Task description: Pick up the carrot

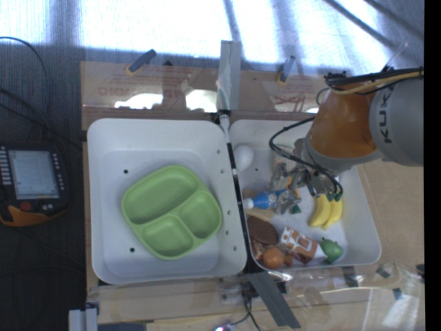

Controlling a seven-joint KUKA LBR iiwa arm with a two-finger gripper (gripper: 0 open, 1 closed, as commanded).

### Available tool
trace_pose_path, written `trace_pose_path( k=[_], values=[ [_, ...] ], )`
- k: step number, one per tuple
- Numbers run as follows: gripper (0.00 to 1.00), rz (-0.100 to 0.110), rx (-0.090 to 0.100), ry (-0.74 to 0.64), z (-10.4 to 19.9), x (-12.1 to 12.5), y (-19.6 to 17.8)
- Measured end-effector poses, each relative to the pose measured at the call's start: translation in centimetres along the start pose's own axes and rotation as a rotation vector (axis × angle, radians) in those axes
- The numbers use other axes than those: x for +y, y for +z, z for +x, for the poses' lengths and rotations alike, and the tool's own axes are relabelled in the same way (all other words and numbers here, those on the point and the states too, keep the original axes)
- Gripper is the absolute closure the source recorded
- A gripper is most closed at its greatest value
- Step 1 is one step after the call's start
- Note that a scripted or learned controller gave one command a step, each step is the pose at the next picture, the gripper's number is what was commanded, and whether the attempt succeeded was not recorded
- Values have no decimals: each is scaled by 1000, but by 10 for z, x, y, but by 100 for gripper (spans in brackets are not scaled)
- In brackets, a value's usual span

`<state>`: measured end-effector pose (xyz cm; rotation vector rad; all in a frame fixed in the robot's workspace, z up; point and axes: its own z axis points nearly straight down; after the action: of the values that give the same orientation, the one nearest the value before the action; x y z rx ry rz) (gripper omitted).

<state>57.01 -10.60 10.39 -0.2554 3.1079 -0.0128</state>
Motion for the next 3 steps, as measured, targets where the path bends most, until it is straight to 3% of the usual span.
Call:
trace_pose_path(
  k=[1,2,3],
  values=[
    [100,-11,16,-281,39,14,-84],
    [100,-7,10,-267,48,8,-211],
    [0,-13,16,-268,49,9,-207]
  ],
)
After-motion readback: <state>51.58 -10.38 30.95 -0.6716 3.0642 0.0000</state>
